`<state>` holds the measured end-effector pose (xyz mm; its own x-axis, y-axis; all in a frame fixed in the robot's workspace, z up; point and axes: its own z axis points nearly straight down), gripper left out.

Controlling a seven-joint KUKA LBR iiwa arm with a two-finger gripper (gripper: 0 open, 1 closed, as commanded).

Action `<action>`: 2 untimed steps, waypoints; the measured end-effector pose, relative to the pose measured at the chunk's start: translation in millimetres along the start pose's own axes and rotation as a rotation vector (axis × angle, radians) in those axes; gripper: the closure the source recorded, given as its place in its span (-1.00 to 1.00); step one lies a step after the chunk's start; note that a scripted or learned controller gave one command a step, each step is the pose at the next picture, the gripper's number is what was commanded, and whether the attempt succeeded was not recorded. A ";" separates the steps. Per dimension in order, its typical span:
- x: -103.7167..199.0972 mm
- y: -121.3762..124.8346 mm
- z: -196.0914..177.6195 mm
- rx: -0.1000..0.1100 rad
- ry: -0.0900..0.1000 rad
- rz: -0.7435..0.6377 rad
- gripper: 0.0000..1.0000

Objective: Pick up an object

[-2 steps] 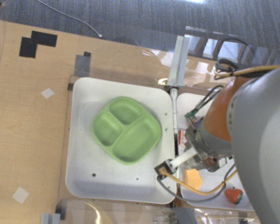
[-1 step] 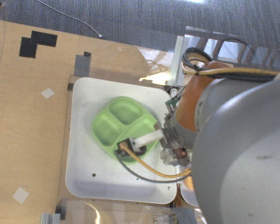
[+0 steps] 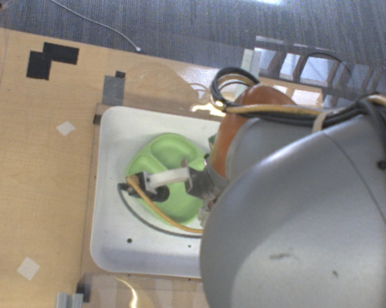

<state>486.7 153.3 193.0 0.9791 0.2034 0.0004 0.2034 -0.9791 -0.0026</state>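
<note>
the gripper (image 3: 201, 185) is hanging low inside the white bin (image 3: 113, 248), right at the edge of the green object (image 3: 168, 153), a rounded, bowl-like piece of lime plastic. the green object is lying just ahead of the gripper, on the side away from the arm (image 3: 295, 234), and seems to be reaching partly under the tool too. whether the two are touching is not showing. the arm's grey bulk is covering everything behind the gripper, and the orange band (image 3: 233, 141) is sitting directly above the wrist. the view is not letting me tell whether the gripper is spread or pressed together, since its working end is hiding against the green plastic and beneath the wrist.

judging from this, the reach-and-grasp step is under way: the tool is sitting down at the object's height, but nothing is showing as pinched or lifted. the next move is calling for a firm closing on the object's rim, which is looking thin enough to grip, followed by a straight lift clear of the bin wall. a grip landing on the smooth domed part is risking a slip.
</note>
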 end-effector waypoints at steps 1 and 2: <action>8.6 -42.4 4.0 0.001 0.000 -0.045 1.00; 16.7 -80.8 -3.7 0.000 0.001 0.000 1.00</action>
<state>486.7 235.9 196.9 0.9790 0.2037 0.0014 0.2037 -0.9790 -0.0030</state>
